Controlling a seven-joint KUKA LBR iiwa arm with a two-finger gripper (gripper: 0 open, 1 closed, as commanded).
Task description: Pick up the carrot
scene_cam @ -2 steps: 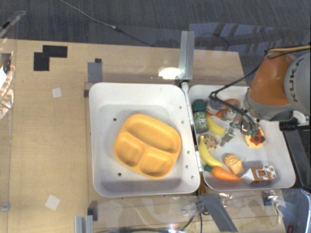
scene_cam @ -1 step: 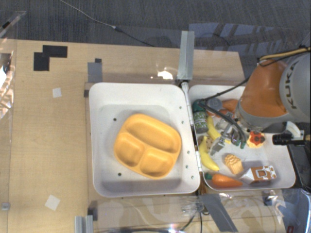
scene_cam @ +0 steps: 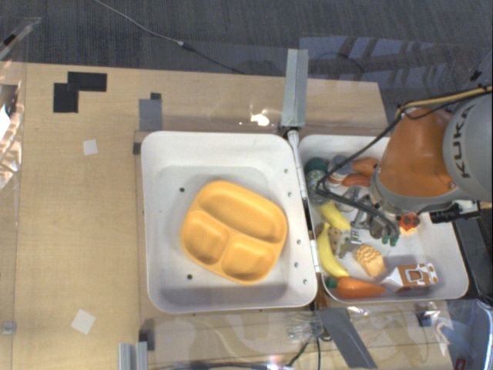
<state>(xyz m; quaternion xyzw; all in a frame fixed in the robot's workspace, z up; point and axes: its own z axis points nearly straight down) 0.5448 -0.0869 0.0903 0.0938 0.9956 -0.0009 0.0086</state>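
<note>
The carrot (scene_cam: 359,287), orange and tapered, lies flat along the front wall of the right bin (scene_cam: 454,276). My gripper (scene_cam: 362,227) hangs low over the middle of that bin, just behind the carrot and apart from it. It is above a yellow banana (scene_cam: 331,257) and a tan waffle-like piece (scene_cam: 370,260). The grey wrist with its orange band (scene_cam: 416,164) covers the bin's back right part. Nothing orange shows inside the gripper.
The left bin (scene_cam: 166,206) holds a yellow divided plate (scene_cam: 233,230). The right bin also holds a green item (scene_cam: 316,166), a reddish-orange piece (scene_cam: 356,180), a small red piece (scene_cam: 407,221) and a printed box (scene_cam: 418,274). A grey divider post (scene_cam: 293,91) stands between the bins.
</note>
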